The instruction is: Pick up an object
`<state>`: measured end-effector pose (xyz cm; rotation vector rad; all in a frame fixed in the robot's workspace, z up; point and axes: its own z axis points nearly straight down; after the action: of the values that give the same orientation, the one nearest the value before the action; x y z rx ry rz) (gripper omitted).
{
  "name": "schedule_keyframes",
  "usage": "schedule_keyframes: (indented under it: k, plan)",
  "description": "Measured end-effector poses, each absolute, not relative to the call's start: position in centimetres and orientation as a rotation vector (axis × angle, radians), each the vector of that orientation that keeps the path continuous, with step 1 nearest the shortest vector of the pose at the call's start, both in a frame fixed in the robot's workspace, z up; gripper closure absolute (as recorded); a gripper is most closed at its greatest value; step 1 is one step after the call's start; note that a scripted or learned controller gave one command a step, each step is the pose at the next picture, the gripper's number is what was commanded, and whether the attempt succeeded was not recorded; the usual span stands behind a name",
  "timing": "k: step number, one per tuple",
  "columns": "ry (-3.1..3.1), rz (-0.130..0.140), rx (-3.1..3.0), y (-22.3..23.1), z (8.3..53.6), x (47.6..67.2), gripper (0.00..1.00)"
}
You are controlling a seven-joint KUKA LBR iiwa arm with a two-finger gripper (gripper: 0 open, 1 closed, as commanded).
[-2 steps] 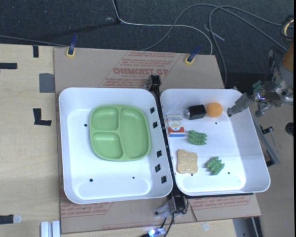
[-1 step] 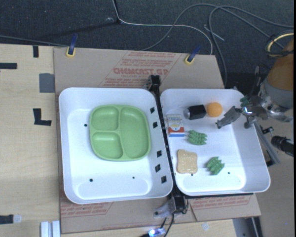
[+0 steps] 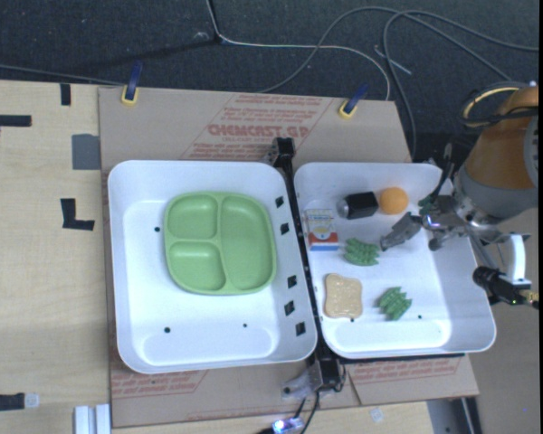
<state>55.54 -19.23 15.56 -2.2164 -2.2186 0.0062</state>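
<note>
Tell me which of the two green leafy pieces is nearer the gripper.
The upper green piece, beside the gripper; the other green piece lies lower, near the bin's front edge.

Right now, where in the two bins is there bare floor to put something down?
Left bin: a bare strip along the near wall, below the green tray. Right bin: bare floor right of the near broccoli. Crowded: the right bin's far left, with carton, orange, bread and end effector.
</note>
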Motion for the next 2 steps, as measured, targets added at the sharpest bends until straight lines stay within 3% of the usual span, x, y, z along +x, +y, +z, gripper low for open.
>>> schedule_keyframes:
  k: [1, 2]
  plan:
    - [-2.219, 0.006, -2.216, -18.8, 10.5, 54.5, 0.00]
    - [-2.223, 0.002, -2.218, -18.8, 11.8, 54.7, 1.00]
